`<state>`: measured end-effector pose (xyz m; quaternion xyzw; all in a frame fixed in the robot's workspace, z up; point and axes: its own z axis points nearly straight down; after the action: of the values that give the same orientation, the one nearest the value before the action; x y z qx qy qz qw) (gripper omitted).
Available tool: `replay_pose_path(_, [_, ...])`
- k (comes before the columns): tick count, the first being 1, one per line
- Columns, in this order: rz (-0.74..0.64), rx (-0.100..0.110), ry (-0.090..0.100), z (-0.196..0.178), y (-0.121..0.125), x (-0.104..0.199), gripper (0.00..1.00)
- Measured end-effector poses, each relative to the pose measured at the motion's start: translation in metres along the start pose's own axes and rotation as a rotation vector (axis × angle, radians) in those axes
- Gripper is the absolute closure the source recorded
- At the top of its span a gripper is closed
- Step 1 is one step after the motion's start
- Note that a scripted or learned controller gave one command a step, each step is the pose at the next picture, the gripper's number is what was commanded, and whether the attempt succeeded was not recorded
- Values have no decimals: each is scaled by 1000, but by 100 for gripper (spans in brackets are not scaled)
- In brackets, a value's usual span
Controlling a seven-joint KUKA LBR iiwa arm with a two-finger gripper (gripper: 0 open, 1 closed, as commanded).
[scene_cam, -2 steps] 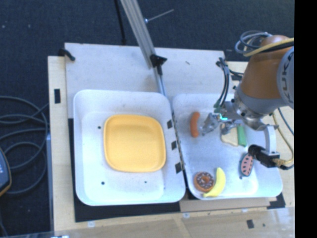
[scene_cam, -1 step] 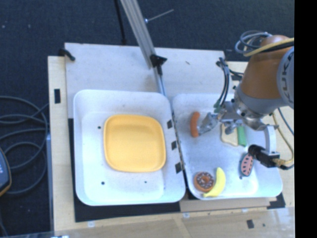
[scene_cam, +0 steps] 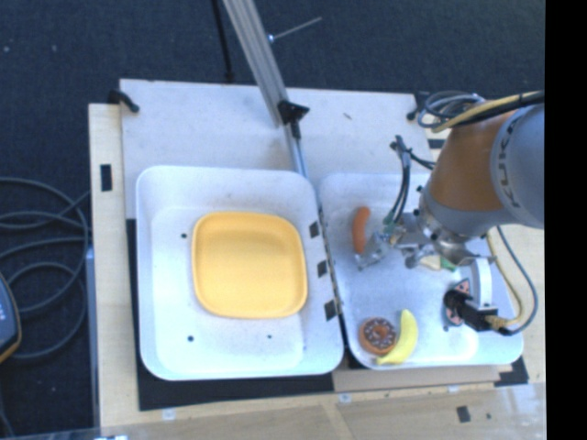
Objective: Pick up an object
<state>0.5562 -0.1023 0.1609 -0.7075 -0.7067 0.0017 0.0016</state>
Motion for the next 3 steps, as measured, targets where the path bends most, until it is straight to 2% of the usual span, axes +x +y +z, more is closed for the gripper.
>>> replay_pose_path(1, [0,0,0,60,-6,3,0])
replay_pose_path(2, [-1,-5,1,60,-6,3,0])
replay_pose_path(3, [1,-8,1,49,-5,2,100])
